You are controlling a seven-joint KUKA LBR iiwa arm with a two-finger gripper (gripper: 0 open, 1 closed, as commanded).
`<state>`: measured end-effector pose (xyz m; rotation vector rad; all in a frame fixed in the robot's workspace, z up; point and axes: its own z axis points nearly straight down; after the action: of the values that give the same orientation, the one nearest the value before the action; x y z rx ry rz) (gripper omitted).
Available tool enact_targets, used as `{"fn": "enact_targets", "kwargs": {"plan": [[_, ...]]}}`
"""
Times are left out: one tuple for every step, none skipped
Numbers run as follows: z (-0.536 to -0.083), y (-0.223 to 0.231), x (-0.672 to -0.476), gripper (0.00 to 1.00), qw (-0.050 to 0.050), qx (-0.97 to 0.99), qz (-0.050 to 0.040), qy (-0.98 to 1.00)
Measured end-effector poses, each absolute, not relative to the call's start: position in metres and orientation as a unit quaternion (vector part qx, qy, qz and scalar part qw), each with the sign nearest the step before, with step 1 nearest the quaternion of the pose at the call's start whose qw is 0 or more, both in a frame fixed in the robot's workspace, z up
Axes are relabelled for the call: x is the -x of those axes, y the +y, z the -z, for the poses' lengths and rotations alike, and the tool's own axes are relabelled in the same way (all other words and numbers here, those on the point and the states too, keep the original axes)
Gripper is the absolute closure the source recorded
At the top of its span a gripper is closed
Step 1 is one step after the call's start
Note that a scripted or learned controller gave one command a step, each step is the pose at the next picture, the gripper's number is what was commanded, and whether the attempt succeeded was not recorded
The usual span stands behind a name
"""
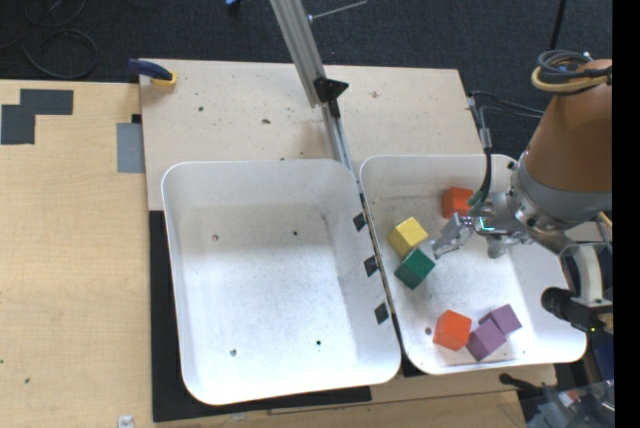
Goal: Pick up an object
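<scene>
The right bin [520, 348] holds a yellow cube [408, 235] with a green cube [414, 268] just below it near the left wall. An orange cube [457, 202] lies farther back, partly hidden by the arm. Another orange cube [452, 329] and two purple cubes [494, 330] sit near the front. My gripper [452, 238] hangs low over the bin's middle, just right of the yellow and green cubes, and I see nothing between its fingers.
The left bin [200, 216] stands beside the right one, with black clips along the shared wall [368, 264]. A slanted aluminium pole [300, 41] rises behind the bins. A blue and yellow tool [152, 71] lies at the bench's back left corner.
</scene>
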<state>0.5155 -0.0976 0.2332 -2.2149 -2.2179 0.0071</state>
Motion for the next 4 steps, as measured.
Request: {"fn": "enact_targets", "kwargs": {"plan": [[-0.235, -0.1, -0.516, 0.0, 0.001, 0.709, -0.0008, -0.706], [-0.172, -0.095, -0.511, 0.0, 0.005, 0.707, -0.003, -0.707], [-0.124, -0.103, -0.509, 0.0, 0.004, 0.707, -0.0026, -0.707], [-0.091, -0.102, -0.51, 0.0, 0.001, 0.707, -0.0002, -0.707]]}}
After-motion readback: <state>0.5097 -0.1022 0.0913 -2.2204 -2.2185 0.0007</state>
